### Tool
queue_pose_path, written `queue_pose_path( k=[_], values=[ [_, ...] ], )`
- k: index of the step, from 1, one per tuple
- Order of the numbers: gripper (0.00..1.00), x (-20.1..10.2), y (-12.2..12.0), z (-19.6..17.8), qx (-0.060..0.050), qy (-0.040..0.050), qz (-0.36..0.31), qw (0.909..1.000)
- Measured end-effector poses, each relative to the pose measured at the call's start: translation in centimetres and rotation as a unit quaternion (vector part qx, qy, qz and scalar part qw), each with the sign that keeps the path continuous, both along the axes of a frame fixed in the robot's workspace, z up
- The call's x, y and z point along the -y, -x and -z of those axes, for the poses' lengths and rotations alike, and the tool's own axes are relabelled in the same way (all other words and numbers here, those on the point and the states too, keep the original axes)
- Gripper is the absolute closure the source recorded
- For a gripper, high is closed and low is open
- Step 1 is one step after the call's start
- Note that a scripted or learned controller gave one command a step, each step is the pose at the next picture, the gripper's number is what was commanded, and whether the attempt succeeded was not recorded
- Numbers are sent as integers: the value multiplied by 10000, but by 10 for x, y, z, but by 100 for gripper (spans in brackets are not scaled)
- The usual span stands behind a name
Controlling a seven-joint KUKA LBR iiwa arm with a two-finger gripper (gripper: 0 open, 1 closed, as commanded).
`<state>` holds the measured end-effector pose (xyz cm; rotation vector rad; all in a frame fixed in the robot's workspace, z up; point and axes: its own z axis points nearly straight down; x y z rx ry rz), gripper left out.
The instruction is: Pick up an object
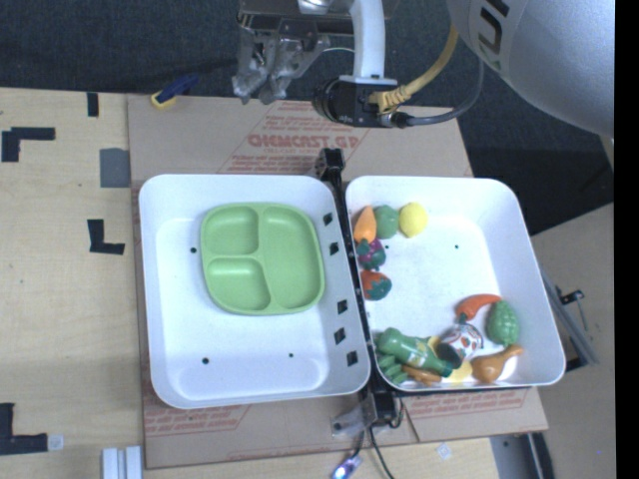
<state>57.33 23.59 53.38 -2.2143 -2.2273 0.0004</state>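
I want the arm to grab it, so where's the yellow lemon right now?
The yellow lemon lies in the right bin, near its back-left corner, just right of the orange carrot.

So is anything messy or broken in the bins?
Nothing looks broken or spilled. The green plate lies flat in the left bin, and the toy foods sit in the right bin, bunched along its edges.

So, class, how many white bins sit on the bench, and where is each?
2. The left bin holds a green divided plate; the right bin, touching it, holds toy food.
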Motion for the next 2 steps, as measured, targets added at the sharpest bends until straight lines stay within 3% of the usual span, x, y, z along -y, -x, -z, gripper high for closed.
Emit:
queue_pose_path(
  k=[1, 2],
  values=[
    [100, 3, 64, 78, -52, 25, 10, 10000],
    [100, 89, 20, 33, 26, 10, 68, 10000]
  ],
)
